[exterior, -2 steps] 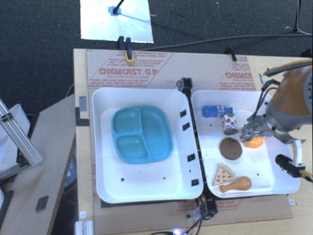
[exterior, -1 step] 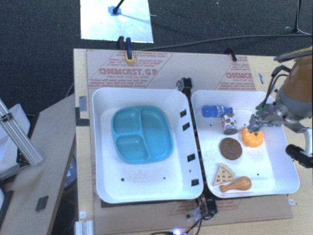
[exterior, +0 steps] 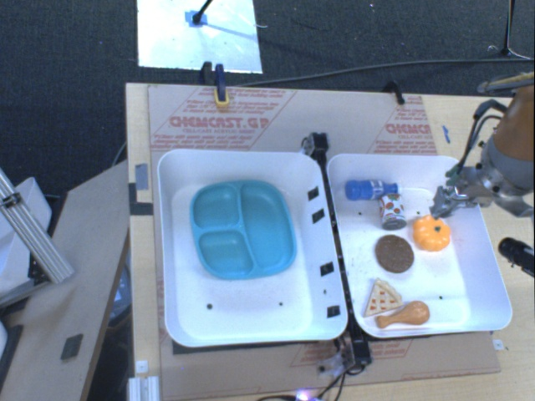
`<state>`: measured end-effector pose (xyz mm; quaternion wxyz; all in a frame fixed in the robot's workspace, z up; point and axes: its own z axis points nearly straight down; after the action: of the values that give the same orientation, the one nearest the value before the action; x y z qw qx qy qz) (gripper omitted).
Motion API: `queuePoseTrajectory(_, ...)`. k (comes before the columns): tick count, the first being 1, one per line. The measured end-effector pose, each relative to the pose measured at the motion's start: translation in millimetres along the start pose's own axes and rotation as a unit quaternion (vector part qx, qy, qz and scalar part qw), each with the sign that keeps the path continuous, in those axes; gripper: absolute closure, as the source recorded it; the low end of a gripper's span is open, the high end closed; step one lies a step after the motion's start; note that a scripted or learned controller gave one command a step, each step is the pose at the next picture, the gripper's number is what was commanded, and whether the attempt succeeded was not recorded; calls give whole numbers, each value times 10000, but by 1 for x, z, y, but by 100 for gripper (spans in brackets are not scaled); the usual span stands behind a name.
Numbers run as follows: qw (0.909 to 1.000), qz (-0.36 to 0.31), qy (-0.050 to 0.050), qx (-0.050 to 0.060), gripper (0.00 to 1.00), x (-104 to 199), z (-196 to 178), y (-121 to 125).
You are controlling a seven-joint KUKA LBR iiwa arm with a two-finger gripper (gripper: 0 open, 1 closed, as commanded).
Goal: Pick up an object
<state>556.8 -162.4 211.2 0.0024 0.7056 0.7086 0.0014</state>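
Left bin: divided tray. Right bin: bottle, can, pumpkin, cookie, pizza slice, drumstick.

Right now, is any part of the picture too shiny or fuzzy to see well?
In the camera view, the silver sheet at the top glares almost white; the robot hand beside the toy pumpkin looks soft and blurry, so its fingers are hard to read; the blue divided plate and the small can look fairly sharp, with only faint shadows in the white bins.

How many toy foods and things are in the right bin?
6: bottle and can at the back, pumpkin, cookie, pizza slice and drumstick in front. None seem hidden.
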Motion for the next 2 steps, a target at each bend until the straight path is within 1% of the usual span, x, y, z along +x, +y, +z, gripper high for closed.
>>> queuePoseTrajectory(1,10000,-22,11,20,100,55,5,-1)
queuePoseTrajectory(2,10000,-27,16,16,100,104,10,10)
